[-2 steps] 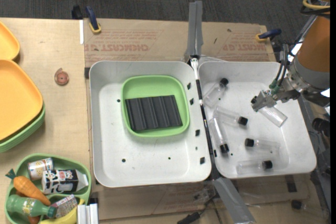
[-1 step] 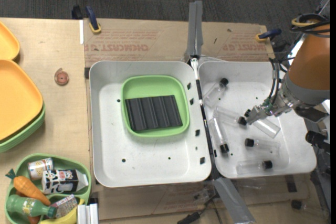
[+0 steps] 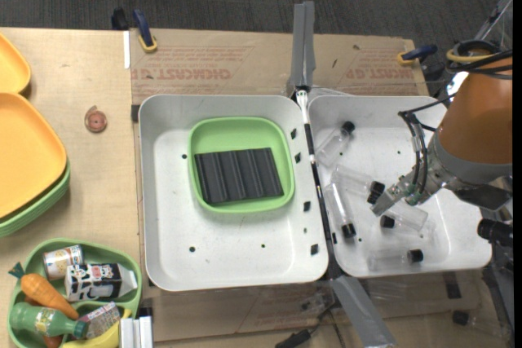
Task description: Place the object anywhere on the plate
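Arm reached in from the right and bent low over the right bin — its gripper sat among clear tubes with black caps; I could not tell its grip. Green plate, carrying a dark ribbed block, lay in the left bin. Cardboard read "CHEMCAST GP", upside down.

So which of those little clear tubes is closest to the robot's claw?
The clear tube just below the gripper, in the right bin. The other tubes lie farther left, toward the divider.
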{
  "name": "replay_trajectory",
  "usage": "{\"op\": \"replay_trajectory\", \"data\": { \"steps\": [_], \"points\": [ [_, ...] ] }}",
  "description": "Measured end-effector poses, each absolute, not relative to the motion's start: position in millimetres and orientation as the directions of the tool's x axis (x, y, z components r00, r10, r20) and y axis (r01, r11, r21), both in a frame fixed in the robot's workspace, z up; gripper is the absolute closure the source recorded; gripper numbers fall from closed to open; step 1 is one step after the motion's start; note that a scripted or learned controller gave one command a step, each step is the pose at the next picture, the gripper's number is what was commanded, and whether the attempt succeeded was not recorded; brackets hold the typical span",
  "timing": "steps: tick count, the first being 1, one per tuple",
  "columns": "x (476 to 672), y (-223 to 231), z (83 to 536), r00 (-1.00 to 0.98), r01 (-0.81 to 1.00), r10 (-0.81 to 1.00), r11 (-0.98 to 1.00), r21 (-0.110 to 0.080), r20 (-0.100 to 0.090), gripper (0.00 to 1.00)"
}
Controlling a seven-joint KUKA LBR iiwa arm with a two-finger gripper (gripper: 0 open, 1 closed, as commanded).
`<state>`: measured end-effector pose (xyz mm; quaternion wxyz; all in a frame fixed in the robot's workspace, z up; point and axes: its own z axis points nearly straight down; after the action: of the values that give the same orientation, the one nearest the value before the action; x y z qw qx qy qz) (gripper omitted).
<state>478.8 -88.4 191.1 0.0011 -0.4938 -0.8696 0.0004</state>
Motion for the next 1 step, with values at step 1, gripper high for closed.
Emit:
{"op": "replay_trajectory", "data": {
  "steps": [1],
  "points": [
    [478.3, -45.8, 211.0, -0.569, 0.822, 0.822, 0.569, 0.000, -0.001, 1.00]
  ]
}}
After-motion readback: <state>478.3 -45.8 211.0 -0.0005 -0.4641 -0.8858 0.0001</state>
